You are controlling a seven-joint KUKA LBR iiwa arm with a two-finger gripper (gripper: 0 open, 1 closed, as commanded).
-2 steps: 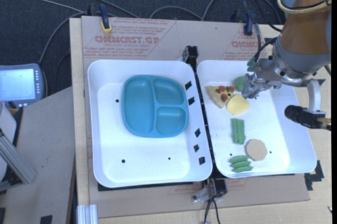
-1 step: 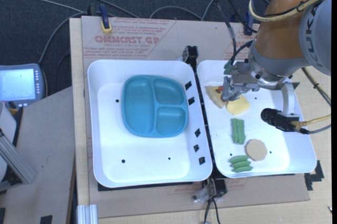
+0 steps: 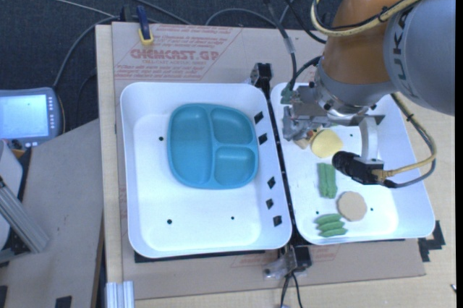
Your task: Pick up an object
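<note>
The hand (image 3: 302, 127) hangs low in the right bin (image 3: 412, 155), I cannot tell its grip, just beside one yellow ball (image 3: 327, 143), with two green pods (image 3: 327, 180) and one tan disc (image 3: 352, 206) near, arm bent above.

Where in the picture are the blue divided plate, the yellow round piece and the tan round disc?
blue divided plate (image 3: 212, 146): camera view, on its central ridge.
yellow round piece (image 3: 326, 143): camera view, middle of its top.
tan round disc (image 3: 352, 206): camera view, centre of its face.
</note>
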